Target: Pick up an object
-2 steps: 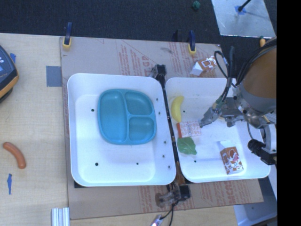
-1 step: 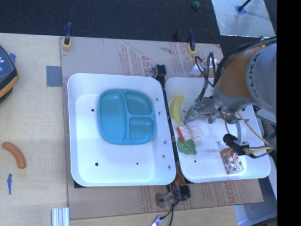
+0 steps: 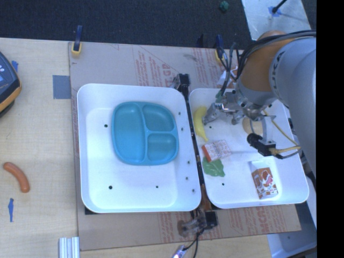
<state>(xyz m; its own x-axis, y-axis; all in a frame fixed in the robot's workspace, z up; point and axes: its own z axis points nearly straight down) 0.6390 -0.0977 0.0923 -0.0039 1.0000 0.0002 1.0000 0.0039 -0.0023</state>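
Observation:
My gripper (image 3: 219,112) hangs over the upper part of the right bin (image 3: 236,198), with the grey arm and its orange band coming in from the right. Just left of the gripper, a yellow banana (image 3: 200,123) lies along the bin's left wall. Below it are a red-and-white packet (image 3: 217,149) and a green leafy piece (image 3: 214,168). A brown-and-white packet (image 3: 263,181) lies at the lower right of the bin. A tan object (image 3: 248,126) is partly hidden under the wrist.
The left bin (image 3: 97,192) holds a blue divided plate (image 3: 145,132). On the bench at the far left lies a sausage-shaped toy (image 3: 17,176), with a dark device (image 3: 6,82) above it. Cables run beside the wrist.

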